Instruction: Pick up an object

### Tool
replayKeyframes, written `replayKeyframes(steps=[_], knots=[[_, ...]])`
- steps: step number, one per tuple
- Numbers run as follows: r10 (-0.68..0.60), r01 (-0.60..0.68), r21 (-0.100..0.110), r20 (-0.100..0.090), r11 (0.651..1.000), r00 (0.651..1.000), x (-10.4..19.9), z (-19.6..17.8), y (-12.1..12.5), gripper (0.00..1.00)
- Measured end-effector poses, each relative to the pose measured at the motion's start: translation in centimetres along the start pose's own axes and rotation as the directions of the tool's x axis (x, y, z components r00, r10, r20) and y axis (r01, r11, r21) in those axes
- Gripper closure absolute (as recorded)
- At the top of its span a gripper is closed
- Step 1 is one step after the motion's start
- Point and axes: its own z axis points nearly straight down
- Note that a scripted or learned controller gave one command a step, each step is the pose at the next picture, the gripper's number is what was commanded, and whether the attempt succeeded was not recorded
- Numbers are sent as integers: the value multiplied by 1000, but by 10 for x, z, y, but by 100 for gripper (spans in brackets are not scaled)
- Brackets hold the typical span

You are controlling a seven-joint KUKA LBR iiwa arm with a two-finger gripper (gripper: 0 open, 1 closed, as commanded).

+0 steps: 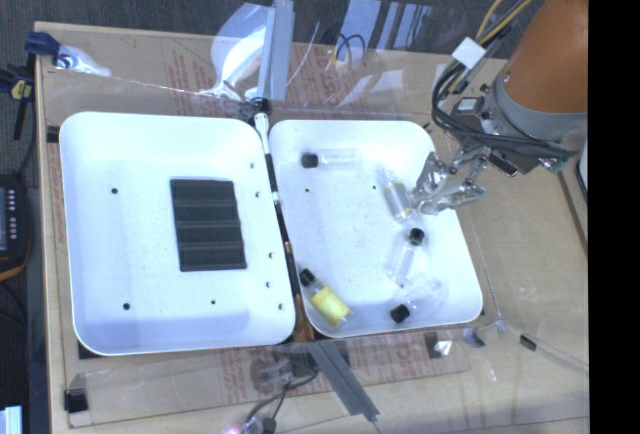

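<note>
The right bin (300, 222) holds several small things. A clear vial with a black cap (325, 159) lies near its back. Another clear vial (394, 195) lies right of the middle, and a third (406, 257) lies below it. A further capped vial (412, 306) rests by the front rim. Near the front left corner sits a yellow piece (330, 305). My gripper (442, 186) hangs over the bin's right side, just right of the middle vial, with nothing seen in it. A black ribbed block (208, 223) lies in the left bin (100, 282).
The grey arm with its orange band (548, 52) comes in from the right, with cables looped above the wrist. Clear plastic wrap and a metal bar (275, 47) stand behind the bins. A metal bracket (335, 377) lies in front of them.
</note>
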Motion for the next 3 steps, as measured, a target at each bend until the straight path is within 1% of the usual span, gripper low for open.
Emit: replayKeyframes(steps=[1,2,3], knots=[[-418,418,-6,1,908,908,17,10,25,100],[-694,694,2,0,720,720,28,-40,32,100],[-743,743,-5,3,669,669,-34,49,25,100]])
